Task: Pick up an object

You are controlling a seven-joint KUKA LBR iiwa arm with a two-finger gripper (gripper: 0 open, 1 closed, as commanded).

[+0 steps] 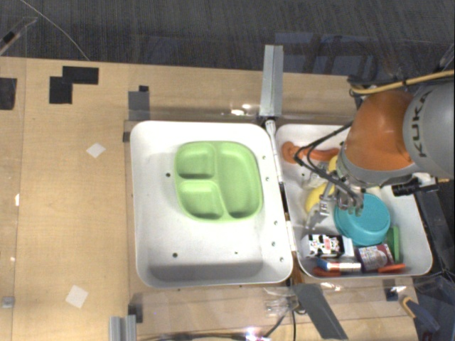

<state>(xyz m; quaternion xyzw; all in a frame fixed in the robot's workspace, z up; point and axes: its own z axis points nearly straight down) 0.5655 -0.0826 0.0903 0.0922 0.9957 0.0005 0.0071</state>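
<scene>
My gripper point(337, 202) hangs low inside the right bin point(421, 260), under the arm's orange band point(377, 137). It sits between a yellow banana-shaped object point(313, 197) on its left and a teal bowl point(365, 219) on its right, at the bowl's left rim. An orange object point(293, 151) lies at the bin's back left, partly hidden by the arm. Along the front wall lie a small printed box point(328, 245), a red marker point(340, 266) and a dark packet point(373, 254). I see nothing lifted.
The left bin point(153, 212) holds a light green divided plate point(217, 180). A green item point(395, 243) stands at the right of the teal bowl. Black cables point(313, 156) loop off the wrist. A metal post point(271, 84) rises behind the bins' shared wall.
</scene>
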